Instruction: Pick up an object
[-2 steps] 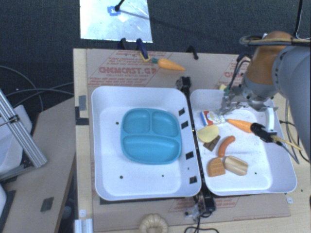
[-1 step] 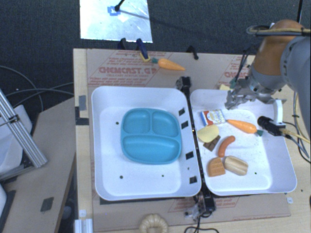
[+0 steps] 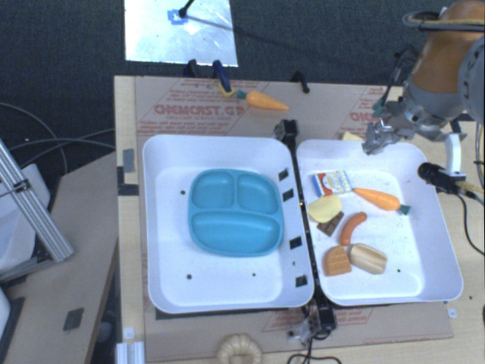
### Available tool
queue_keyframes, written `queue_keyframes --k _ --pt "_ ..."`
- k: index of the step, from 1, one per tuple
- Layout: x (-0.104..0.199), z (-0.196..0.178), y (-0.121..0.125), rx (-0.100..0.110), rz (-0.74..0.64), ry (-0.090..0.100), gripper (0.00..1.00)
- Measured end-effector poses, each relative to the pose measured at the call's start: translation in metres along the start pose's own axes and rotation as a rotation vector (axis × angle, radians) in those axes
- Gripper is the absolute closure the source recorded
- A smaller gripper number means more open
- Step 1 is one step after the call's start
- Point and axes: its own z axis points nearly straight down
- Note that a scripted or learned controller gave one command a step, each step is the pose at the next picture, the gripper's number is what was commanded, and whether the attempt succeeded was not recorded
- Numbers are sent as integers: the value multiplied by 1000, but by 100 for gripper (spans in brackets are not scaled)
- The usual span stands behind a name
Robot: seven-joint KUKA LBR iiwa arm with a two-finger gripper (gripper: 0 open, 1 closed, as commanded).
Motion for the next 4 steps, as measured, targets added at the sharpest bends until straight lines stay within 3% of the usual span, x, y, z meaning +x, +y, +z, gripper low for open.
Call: queue_keyframes --k 1,3,4 --pt "0 -14 1 4 0 1 100" --pt "43 -8 -107 12 4 3 100" --pt "67 -16 -139 10 0 3 100"
